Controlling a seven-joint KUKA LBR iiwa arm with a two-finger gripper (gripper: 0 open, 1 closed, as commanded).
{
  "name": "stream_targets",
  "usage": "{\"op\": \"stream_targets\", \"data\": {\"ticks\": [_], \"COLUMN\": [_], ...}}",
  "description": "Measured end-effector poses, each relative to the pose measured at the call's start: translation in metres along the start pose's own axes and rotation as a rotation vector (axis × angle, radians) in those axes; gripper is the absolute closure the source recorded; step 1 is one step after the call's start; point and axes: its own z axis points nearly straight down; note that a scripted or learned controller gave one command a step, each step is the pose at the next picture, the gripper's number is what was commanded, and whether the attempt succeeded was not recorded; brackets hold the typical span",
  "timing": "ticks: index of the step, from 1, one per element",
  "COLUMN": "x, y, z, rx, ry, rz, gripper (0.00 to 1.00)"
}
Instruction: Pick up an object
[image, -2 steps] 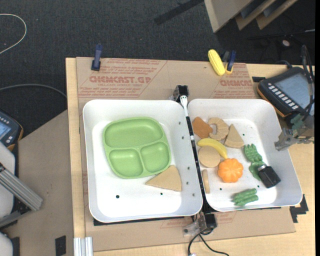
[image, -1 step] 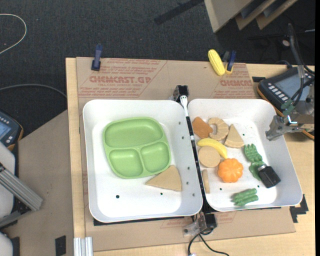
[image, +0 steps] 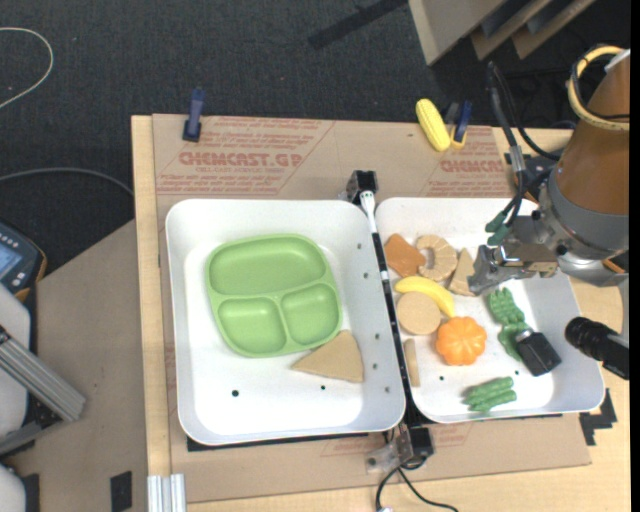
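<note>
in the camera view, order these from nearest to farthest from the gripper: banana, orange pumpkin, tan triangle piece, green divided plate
Measured from the gripper over the right bin:
1. banana, just to its left in the right bin.
2. orange pumpkin, below and left, same bin.
3. tan triangle piece, across the divider in the left bin's lower part.
4. green divided plate, farther left, in the middle of the left bin.

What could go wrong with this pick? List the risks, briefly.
1. The gripper sits over crowded toy food: the banana, the tan ring-shaped piece and a green vegetable lie close together, so the fingers may nudge neighbours or close on two items.
2. The orange pumpkin looks round and could roll if bumped.
3. The gripper is near the right bin's far edge; a low descent might clip the rim.
</note>
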Motion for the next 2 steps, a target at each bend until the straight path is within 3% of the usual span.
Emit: {"op": "stream_targets", "data": {"ticks": [1, 2], "x": [0.041, 0.084], "y": [0.001, 0.000], "z": [-0.028, -0.021], "rx": [-0.009, -0.002], "ry": [-0.002, -0.002], "rz": [0.002, 0.003], "gripper": [1.00, 1.00]}}
